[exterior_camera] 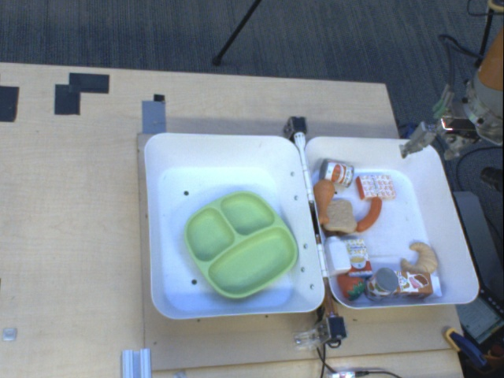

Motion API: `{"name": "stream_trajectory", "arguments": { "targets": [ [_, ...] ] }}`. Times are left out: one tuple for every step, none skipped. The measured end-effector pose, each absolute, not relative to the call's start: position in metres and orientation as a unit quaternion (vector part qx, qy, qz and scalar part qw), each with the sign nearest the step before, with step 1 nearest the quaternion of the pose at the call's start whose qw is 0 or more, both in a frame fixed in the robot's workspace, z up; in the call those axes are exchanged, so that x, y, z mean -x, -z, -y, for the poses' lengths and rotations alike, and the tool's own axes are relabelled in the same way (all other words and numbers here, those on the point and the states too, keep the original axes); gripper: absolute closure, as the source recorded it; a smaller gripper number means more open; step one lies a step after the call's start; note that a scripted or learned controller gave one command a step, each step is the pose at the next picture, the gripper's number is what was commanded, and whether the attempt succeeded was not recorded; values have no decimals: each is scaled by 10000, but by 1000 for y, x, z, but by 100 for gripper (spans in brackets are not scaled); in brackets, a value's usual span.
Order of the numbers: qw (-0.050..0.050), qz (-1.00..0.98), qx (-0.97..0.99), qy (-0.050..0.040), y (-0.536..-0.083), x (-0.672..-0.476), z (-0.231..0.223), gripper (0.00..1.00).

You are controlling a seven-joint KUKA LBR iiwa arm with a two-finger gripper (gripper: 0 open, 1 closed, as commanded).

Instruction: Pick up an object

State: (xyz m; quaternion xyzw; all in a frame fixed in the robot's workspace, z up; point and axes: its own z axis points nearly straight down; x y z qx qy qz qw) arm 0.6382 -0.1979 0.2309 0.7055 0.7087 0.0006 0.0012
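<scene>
Sausage (372, 214), likeliest pick: red, curved, lying in right bin (453, 235) just beside bread slice (340, 217), near carrot (324, 195), can (339, 172) and croissant (422, 257). Long axis runs from upper right down to lower left, bowed, lower end tucked against bread.

Progress: nothing lifted; all items rest on bin floor. Gripper (417, 138) hangs at right bin's far right corner, well apart from sausage, nothing between fingers; how wide they stand cannot be told. Left: approach, descend, grasp, raise.

Left bin (161, 211) holds green divided plate (240, 245).
</scene>
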Motion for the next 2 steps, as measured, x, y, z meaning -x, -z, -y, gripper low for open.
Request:
{"name": "stream_trajectory", "arguments": {
  "targets": [
    [-4,-7082,-7060,-2,-120,-575,141,0],
    [39,-7072,-7070,2,-91,-617,104,0]
  ]
}}
